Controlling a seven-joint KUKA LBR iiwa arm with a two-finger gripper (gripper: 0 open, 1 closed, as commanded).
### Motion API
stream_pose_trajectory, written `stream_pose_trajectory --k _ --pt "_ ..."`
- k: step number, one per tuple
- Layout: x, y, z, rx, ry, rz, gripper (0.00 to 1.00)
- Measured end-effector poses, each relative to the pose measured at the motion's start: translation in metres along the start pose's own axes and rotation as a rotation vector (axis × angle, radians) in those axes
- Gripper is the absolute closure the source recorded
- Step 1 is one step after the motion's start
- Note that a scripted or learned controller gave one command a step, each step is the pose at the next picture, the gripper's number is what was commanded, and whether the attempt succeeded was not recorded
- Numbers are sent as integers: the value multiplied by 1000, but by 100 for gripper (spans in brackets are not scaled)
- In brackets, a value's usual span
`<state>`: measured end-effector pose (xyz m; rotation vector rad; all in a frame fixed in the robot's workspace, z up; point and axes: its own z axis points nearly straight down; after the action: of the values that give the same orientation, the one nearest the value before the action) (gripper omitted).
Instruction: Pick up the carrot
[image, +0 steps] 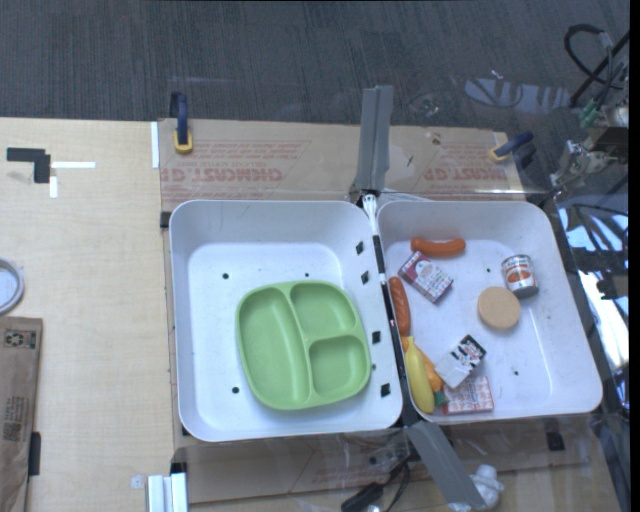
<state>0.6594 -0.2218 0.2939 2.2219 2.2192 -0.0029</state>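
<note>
The carrot (432, 372), a short bright-orange piece, lies near the front left corner of the right bin (560, 395). It is wedged between a yellow banana (415, 372) and a small white and black box (460, 361). Two longer orange-red pieces look alike. One (400, 305) runs along the bin's left wall, the other (438, 246) lies near the back wall.
The right bin also holds a red and white carton (426, 277), a small can (517, 274), a tan round disc (498, 308) and a flat red packet (470, 399). In the left bin (200, 300) lies a green divided plate (303, 343). Cables and gear (598, 120) crowd the far right.
</note>
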Motion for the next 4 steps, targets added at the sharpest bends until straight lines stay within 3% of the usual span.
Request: stream_pose_trajectory --k 1,2,3,4 --pt "21 0 56 0 1 -331 100" --pt "0 -4 -10 -2 0 -110 100" --pt "0 0 42 2 1 280 100" --pt "9 -1 56 2 1 261 100"
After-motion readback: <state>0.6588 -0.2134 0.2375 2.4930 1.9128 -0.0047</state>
